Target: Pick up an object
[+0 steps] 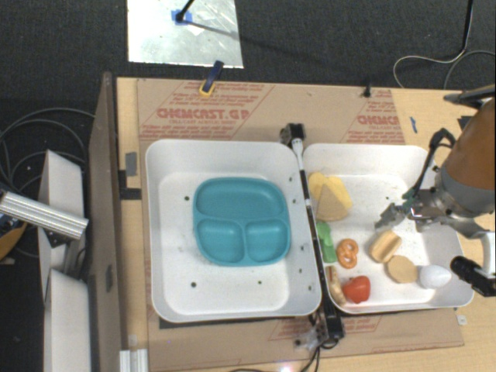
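Observation:
The right bin [364, 161] holds several toy foods. A yellow cheese wedge [330, 195] lies at its left, with a green piece [325, 240] below it against the divider. An orange pretzel [347, 253] and a red tomato [356, 288] sit near the front left. A tan bread roll [385, 246], a round tan piece [401, 270] and a white egg [434, 276] lie toward the front right. My gripper [403, 210] hangs low over the bin's right half, just above and right of the bread roll, with nothing visibly in it.
The left bin [174, 208] carries a teal divided plate [241, 221]. The divider between the bins runs down the middle [308, 223]. The arm's grey body [469, 173] covers the right bin's right rim. Cardboard [232, 111] lies under both bins.

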Available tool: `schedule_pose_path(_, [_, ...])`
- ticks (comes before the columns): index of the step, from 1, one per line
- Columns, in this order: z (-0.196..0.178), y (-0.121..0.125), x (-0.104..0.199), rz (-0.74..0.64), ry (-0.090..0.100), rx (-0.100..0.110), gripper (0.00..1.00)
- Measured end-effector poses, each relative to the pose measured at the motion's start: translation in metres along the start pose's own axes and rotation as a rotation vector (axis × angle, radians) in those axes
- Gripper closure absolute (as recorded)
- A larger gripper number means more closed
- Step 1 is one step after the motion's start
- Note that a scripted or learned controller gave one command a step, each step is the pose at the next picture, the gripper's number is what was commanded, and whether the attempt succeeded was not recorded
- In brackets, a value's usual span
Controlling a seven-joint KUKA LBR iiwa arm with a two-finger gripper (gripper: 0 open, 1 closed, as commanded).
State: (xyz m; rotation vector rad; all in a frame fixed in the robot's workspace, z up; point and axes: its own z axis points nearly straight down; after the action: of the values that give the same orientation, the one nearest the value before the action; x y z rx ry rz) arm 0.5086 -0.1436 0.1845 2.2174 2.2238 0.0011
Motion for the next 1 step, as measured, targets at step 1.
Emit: schedule_pose_path(1, [0.1037, 0.0136, -0.0297, 0.005, 0.000, -0.002, 0.00])
